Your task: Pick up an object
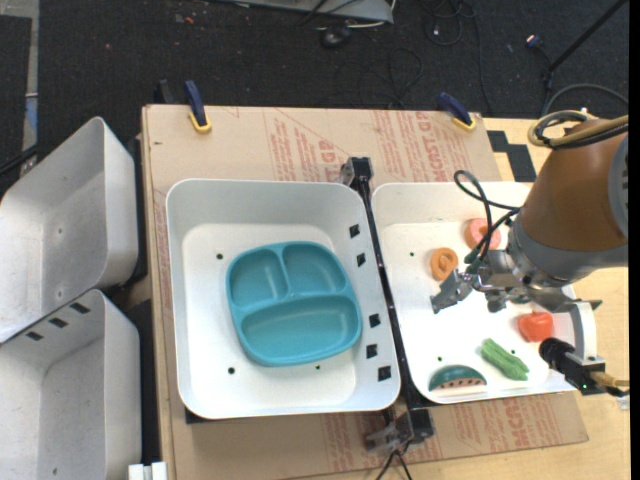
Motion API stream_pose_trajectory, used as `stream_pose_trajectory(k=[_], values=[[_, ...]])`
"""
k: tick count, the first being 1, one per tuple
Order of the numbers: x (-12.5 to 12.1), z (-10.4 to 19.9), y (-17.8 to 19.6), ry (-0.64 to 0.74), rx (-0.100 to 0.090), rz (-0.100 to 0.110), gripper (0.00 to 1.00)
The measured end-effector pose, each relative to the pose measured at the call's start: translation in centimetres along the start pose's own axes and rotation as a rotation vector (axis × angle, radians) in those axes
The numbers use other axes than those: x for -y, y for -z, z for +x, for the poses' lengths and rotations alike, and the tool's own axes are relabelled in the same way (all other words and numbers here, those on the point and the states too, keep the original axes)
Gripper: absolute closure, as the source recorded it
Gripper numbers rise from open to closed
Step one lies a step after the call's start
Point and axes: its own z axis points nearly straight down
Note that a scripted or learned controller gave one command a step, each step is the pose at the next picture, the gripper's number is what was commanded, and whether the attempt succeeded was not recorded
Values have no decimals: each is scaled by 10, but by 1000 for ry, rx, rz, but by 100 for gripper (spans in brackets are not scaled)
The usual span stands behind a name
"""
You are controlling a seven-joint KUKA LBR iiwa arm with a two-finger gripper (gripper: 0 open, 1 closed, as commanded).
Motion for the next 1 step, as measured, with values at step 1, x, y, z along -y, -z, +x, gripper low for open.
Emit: stream_pose_trajectory(k=[1], values=[[-3, 0, 6, 2, 2, -13, 0]])
